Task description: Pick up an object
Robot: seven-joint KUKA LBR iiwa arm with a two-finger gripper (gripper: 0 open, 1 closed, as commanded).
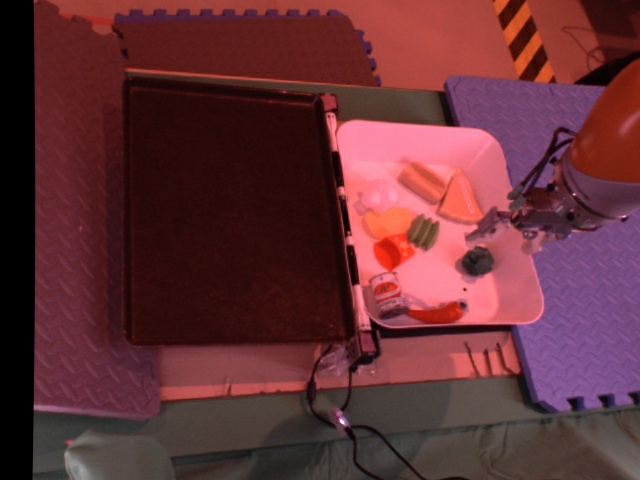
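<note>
My gripper hangs over the right side of the white bin, open, with nothing between its fingers. A dark green lump lies just below and left of it. An orange wedge and a tan bun-like piece lie up and left of it. Toward the bin's left side sit a white object, a yellow piece, a green vegetable and an orange cup. Along the near edge lie a small can and a red chili.
The left bin looks dark, and a black divider rail separates it from the white bin. Purple foam mats cover the floor at the right. A cable trails off the bench's front edge.
</note>
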